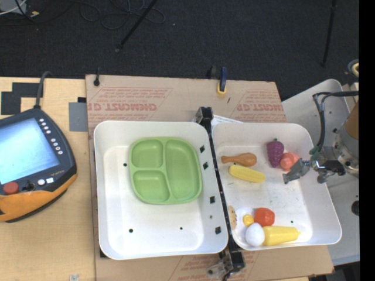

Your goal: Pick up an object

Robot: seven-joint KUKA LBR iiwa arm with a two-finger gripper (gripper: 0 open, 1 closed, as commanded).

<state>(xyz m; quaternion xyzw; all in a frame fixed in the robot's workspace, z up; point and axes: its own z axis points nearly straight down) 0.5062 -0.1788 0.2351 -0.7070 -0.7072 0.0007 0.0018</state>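
The right bin [319, 212] holds several toy foods. A brown drumstick [239, 158] lies above a yellow corn cob [246, 174]. Purple grapes [275, 151] and a pink-red fruit [287, 161] sit near the bin's right side. At the front lie a red tomato [264, 216], a white egg [254, 235] and a yellow piece [280, 235]. My gripper [308, 170] hangs over the bin's right rim, just right of the pink-red fruit. It is open, with nothing between its fingers [292, 173].
The left bin [111, 215] holds a green divided plate [165, 170]. A black divider [212, 174] runs between the bins. A teach pendant [32, 160] lies on the bench at the far left. Cables and arm hardware [334, 127] stand at the right.
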